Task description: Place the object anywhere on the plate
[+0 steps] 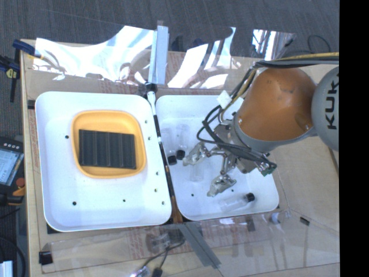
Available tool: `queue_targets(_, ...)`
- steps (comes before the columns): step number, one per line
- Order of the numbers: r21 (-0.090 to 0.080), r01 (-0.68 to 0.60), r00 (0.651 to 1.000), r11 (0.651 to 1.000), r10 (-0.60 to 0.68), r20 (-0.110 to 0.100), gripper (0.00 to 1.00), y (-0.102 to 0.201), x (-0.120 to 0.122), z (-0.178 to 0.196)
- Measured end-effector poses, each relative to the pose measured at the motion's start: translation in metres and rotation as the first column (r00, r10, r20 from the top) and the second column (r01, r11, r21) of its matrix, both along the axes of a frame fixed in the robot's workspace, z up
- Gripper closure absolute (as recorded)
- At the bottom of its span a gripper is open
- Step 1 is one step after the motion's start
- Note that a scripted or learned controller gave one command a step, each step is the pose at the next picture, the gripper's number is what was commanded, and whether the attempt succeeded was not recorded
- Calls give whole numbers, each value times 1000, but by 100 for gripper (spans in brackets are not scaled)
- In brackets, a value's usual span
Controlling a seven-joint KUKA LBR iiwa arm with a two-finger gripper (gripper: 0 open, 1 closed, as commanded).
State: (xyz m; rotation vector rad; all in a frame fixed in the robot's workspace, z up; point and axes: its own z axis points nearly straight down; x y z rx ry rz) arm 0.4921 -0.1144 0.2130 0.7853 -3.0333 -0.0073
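The surface is pale wood, standing on dark grey carpet. Crumpled reflective foil lines its far edge, behind both bins. Two shallow white bins sit side by side upon it, touching along a central seam.

Taking the left bin as landmark: a yellow plate lies inside it, toward its far half, and a dark ribbed rectangular insert rests in the middle of that plate. The right bin adjoins the landmark's right wall. A handheld device with a lit screen lies outside the landmark's left wall, at the surface's edge.

Legible writing: the letters "KU" in black on the grey arm housing, well right of the landmark; the rest is cut off.

The arm reaches in from the right, its orange band uppermost, wrist turned downward over the right bin, black cables looped at its left flank. The pincer hangs low over the right bin's floor, its two metal fingers spread apart, one toward the landmark and one toward the near wall, with nothing between them.

The object, a small clear vial with a black cap, lies on its side on the right bin's floor, near the near wall, just beside the nearer finger and apart from it. Two small black pieces lie just inside the right bin's wall that adjoins the landmark.
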Motion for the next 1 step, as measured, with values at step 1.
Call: queue_targets(1,0,-264,964,965,264,8,0,29,1,20)
